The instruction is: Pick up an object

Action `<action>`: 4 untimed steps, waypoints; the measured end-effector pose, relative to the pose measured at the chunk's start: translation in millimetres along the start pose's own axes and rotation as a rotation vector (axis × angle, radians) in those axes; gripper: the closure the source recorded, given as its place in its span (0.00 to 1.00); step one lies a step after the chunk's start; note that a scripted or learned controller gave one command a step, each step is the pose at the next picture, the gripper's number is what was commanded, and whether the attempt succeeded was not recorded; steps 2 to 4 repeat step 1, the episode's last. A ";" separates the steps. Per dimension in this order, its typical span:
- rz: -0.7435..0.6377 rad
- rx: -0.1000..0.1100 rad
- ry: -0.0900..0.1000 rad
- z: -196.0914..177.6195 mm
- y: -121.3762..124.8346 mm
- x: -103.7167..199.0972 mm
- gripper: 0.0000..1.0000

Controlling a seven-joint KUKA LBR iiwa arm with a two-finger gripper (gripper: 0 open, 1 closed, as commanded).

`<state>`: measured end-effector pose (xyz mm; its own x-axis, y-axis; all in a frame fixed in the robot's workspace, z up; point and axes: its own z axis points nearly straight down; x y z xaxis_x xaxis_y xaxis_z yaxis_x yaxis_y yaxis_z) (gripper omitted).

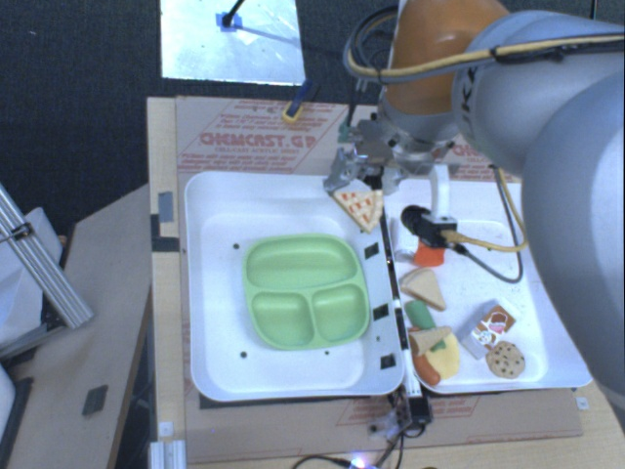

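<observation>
Pizza slice is what you should watch; it hangs near the back edge of the left bin, close to the divider between the two bins, and it sits right under the gripper; the metal fingers look closed on its upper edge, so you can count it as held. Starting from your left, the left bin carries a green divided plate, lying flat near its middle; the slice is beyond the plate's far right corner, apart from it. Move right and you reach the right bin; there you see an orange piece, a sandwich triangle, a green block, a yellow wedge, a small carton and a cookie.
</observation>
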<state>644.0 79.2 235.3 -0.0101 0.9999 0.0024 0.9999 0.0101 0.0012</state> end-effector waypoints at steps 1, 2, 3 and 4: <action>0.007 0.001 -0.003 19.7 -5.7 -0.7 1.00; 0.007 0.001 -0.003 19.7 -5.7 -0.7 1.00; 0.007 0.001 -0.003 19.7 -5.7 -0.7 1.00; 0.007 0.001 -0.003 19.7 -5.7 -0.7 1.00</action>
